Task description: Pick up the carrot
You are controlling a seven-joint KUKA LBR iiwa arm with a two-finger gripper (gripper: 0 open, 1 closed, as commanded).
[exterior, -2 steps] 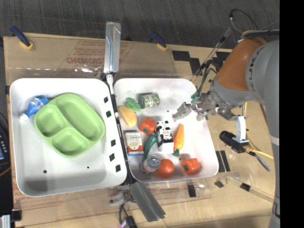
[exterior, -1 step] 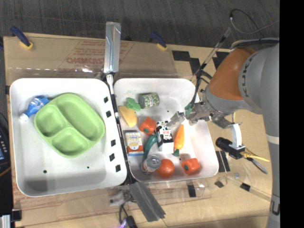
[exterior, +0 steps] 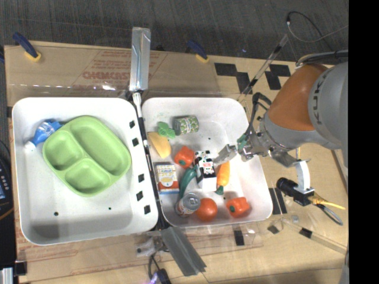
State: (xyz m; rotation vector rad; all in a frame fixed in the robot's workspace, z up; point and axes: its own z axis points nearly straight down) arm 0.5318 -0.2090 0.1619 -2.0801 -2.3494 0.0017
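Carrot (exterior: 222,175) lying upright-ish in the right bin (exterior: 260,185) between a toy cow (exterior: 205,162) and a pepper (exterior: 238,206), gripper (exterior: 228,153) poised just above its top end, likely for grasping, open or closed impossible to tell.

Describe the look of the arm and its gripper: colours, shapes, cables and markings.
The arm is bulky and rounded, with a grey shell and a broad orange band above the wrist. Dark lettering runs along the grey shell beside the band, cut off at the edge. Thin dark cables loop above it and run down towards the wrist. The gripper is small, in grey metal and black, with slim pale fingers and a touch of green at its base.
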